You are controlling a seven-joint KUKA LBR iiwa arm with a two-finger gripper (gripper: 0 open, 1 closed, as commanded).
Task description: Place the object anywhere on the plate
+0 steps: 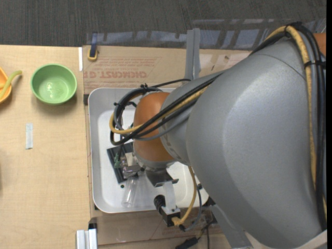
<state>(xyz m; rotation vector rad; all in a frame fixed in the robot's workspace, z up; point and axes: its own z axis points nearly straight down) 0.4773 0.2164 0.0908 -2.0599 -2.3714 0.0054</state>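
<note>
Arm: grey KUKA arm with orange band, reaching in from the right, covering most of the shallow white bin.
Gripper: two-finger gripper low inside the bin, near its front-left corner.
Grip: opening cannot be told.
Task object: whereabouts cannot be told under the arm.
Bench left: round green bowl, well apart from the bin.

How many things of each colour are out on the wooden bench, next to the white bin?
Green: 1, the bowl
Orange: 1, a thing cut off at the edge
Grey: 1, a small flat strip
Total: 3
</note>
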